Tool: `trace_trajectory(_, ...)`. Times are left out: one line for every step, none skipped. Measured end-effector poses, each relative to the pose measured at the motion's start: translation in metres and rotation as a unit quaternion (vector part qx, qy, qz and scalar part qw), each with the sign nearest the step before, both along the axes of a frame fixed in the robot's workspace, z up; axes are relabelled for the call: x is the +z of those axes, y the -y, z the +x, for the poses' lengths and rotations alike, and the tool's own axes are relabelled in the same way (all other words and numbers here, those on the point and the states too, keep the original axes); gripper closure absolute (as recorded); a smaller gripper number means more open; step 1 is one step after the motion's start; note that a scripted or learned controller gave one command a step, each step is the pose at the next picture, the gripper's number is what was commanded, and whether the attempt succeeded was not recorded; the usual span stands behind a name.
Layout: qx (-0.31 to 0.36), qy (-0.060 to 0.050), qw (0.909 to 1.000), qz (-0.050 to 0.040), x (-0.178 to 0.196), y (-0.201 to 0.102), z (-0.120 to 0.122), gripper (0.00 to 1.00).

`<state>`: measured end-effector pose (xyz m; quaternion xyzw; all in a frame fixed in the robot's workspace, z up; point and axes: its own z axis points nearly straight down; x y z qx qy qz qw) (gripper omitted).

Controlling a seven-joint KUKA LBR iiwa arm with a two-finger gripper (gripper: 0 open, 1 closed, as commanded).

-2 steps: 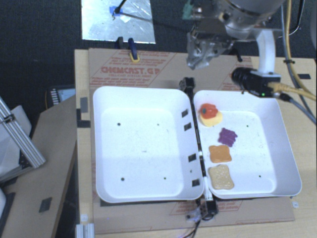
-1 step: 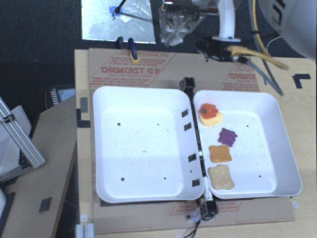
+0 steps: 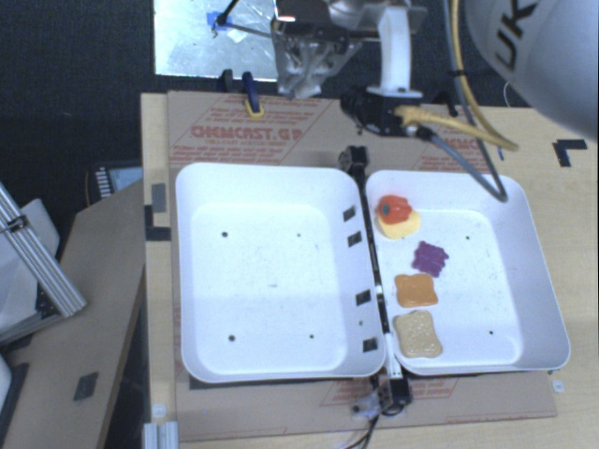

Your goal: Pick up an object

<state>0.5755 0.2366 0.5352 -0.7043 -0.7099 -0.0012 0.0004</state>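
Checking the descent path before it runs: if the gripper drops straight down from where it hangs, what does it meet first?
Probably the brown cardboard sheet behind the left bin, not the food pieces in the right bin. The gripper hangs above the bench's far edge; depth is unclear.

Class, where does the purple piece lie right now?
The purple piece lies in the right bin, between the red-and-yellow piece and the orange piece.
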Motion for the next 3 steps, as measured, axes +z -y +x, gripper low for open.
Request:
trace_trajectory(-0.004, -0.009, 0.9999, -0.0043, -0.187, 0.003, -0.015, 1.00)
trace_trajectory(-0.008, 0.005, 1.0000, -0.0007, -0.090, 0.086, -0.007, 1.00)
trace_trajectory(-0.006, 0.007, 1.0000, -0.0006, 0.007, 0.138, -0.009, 1.00)
